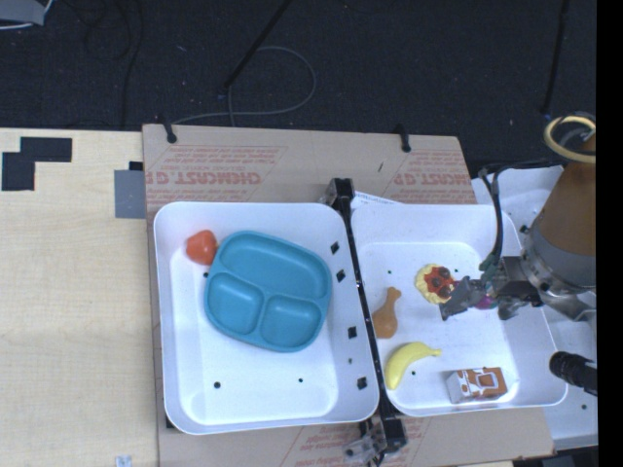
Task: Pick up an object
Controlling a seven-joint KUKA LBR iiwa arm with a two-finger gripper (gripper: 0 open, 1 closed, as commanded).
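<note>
My arm (569, 232) reached into the right bin (516, 224). My gripper (465, 298) hovered with its fingers apart, gripping nothing, just right of the yellow-and-red toy (435, 281). The banana (408, 361) lay below-left; the small carton (477, 384) lay directly below.

Robot lab: white bins (175, 261) on cardboard (292, 168), loose cables (273, 61).

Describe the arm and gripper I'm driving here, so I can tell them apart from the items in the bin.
The arm enters from the right: an orange band above a grey wrist section. A dark cable curves down beside it. The gripper is dark grey metal, with slim fingers and a small purple patch near its base.
</note>
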